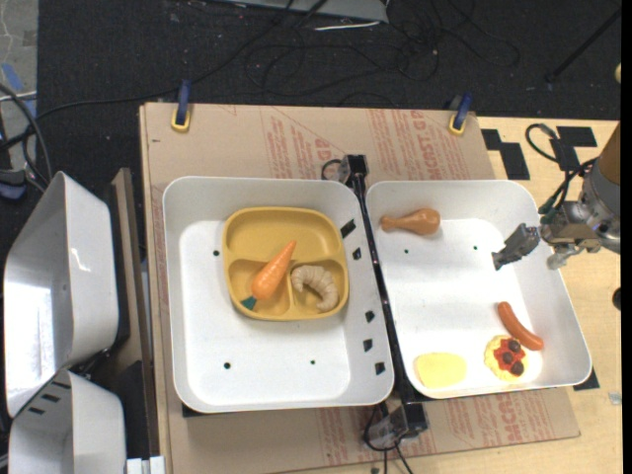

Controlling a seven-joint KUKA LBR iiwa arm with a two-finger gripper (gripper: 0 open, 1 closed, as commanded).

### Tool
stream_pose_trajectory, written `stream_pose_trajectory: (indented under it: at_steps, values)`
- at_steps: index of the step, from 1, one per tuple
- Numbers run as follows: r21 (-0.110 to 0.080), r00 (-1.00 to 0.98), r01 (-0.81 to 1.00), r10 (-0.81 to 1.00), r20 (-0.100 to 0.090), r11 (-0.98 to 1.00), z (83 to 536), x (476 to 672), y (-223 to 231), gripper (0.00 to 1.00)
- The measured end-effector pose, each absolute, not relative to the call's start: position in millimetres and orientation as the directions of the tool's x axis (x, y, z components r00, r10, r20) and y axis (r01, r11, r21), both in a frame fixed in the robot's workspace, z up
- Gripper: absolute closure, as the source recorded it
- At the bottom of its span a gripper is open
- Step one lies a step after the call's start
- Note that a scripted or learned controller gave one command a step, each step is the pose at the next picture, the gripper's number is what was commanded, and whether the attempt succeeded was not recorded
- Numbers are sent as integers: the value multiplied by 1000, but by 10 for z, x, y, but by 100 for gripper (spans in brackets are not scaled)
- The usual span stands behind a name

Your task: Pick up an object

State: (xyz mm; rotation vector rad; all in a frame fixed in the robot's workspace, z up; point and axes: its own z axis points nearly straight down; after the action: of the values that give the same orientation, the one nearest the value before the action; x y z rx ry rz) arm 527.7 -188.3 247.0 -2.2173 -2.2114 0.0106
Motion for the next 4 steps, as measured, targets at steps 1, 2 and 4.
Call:
stream_pose_trajectory:
  at_steps: [1, 2, 4]
  values:
    - [0, -1, 1000, 1000, -1, 1, 2533, 5302, -1878, 0]
    - [-6, 1, 1000, 1000, 2, -1, 1899, 5335, -1848, 0]
    - [-3, 1, 1000, 1000, 1, -1, 911, 5350, -1763, 0]
